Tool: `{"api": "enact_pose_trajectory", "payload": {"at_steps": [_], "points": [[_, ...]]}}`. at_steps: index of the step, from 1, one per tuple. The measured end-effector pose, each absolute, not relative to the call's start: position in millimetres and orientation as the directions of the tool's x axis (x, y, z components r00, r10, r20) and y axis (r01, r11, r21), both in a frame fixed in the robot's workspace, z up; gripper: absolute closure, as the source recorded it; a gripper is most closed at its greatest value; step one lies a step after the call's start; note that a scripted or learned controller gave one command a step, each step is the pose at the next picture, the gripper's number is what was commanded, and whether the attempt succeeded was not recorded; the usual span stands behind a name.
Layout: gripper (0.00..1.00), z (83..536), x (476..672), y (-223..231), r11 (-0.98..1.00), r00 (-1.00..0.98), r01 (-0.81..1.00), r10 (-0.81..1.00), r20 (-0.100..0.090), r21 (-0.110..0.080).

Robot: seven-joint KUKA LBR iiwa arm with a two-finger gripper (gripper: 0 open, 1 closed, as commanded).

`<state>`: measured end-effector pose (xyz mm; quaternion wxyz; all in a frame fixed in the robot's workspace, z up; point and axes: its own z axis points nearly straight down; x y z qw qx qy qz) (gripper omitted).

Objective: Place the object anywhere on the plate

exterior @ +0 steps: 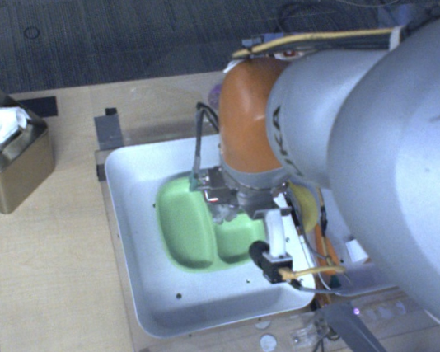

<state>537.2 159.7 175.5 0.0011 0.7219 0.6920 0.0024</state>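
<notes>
1. Bin on L: white, shallow, sits on the wooden bench. It holds one green plate.
2. Plate: lies flat on the bin floor, nearer the bin's R half. Its L part is in clear sight; its R edge runs under my wrist.
3. Gripper: hangs over the plate's R part, just below the orange band. Seen from above, w/ wrist and cables in the way, so I can't tell if it's spread or pressed together, or pinching anything.
4. Object: can't tell where it is. My arm covers the plate's R side and most of what's to the R of it.
5. Box: brass-coloured, open top, on the bench far L, well apart from the bin. White crumpled stuff sits inside it.
</notes>
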Motion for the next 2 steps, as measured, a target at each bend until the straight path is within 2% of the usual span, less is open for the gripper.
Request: {"api": "enact_pose_trajectory", "payload": {"at_steps": [1, 2], "points": [[1.00, 96.3, 513.7, 230.1, -0.200, 0.200, 0.980, 0.980, 0.016, 0.018], [1.00, 264.7, 534.8, 162.9, -0.317, 0.317, 0.948, 0.948, 0.004, 0.006]]}}
